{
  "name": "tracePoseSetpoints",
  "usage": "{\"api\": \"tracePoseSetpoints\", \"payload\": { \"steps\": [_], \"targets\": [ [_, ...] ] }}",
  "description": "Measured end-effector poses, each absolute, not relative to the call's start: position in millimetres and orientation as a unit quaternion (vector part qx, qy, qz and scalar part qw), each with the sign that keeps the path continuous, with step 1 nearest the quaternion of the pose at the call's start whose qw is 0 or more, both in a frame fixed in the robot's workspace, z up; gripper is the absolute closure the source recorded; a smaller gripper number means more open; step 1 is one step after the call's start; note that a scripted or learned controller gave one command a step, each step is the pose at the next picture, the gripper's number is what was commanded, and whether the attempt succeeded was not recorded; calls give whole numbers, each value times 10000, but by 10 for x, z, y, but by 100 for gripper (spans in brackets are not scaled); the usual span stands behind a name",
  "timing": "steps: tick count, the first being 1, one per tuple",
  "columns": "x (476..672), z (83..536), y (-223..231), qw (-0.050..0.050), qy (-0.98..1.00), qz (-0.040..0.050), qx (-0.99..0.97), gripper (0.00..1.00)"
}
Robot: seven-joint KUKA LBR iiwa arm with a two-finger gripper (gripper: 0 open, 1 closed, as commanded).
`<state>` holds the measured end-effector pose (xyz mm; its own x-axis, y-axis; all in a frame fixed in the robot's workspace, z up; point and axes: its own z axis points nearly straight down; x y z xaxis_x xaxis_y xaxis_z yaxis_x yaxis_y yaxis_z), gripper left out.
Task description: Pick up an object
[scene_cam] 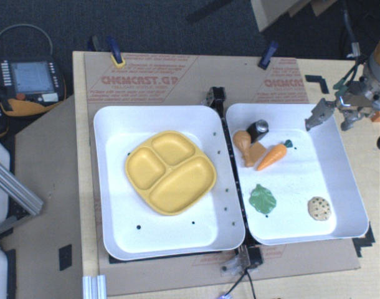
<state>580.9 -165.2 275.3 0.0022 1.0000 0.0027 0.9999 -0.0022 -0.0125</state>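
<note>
The right bin (339, 167) holds an orange carrot (272, 156), a tan squash-shaped piece (243, 143) with a brown block (256, 152) beside it, a small dark can (258, 128), a green leafy piece (263, 199) and a round cookie (319, 208). My gripper (332, 118) hangs at the bin's far right edge, above and to the right of the carrot. Its fingers (316, 117) are spread apart with nothing between them.
The left bin (115, 167) holds a yellow divided plate (171, 172). Clamps sit between the bins at the far (216, 96) and near (249, 256) ends. A pendant with a screen (29, 80) lies off the bench to the left.
</note>
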Motion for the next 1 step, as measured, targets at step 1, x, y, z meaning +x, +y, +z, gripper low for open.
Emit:
{"api": "tracePoseSetpoints", "payload": {
  "steps": [1],
  "targets": [
    [5825,2798,-1649,17,-7072,12,-7070,0]
  ]
}}
